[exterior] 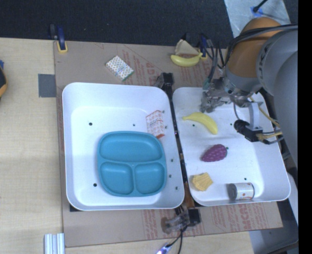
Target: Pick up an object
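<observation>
My gripper [213, 102] hangs over the far part of the right bin [272, 187], just beyond and to the right of a yellow banana [202, 121]. Nothing shows between its fingers. Nearer the front of that bin lie a purple bunch of grapes [214, 153], a small yellow chunk [202, 182] and a little can on its side [240, 191]. The left bin [76, 142] holds a blue divided plate [131, 162] and a small red-and-white packet [156, 123] by its right wall.
Outside the bins, a second banana [186, 59] lies on the bench behind the right bin, and a patterned square packet [119, 67] lies behind the left bin. A black clamp [166, 80] sits where the bins meet. The arm's orange band [251, 52] looms at the upper right.
</observation>
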`<action>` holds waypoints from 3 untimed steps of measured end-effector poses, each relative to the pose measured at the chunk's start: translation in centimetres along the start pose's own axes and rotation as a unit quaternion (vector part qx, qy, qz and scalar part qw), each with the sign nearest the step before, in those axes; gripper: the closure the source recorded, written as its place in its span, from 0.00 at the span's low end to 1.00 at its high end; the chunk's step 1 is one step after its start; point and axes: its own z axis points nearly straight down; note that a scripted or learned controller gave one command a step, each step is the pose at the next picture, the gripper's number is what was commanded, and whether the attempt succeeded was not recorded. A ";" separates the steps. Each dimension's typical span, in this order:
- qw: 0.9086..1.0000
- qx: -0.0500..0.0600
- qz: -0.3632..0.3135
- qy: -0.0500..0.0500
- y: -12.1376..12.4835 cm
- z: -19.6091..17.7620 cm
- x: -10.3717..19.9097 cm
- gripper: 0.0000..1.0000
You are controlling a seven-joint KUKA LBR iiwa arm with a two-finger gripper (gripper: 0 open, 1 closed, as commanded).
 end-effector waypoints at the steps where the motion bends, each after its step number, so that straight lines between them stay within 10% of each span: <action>1: 1.000 0.000 0.000 0.000 0.0 0.0 0.0 0.00; 3: 1.000 0.006 0.003 -0.001 -0.5 1.9 0.4 0.00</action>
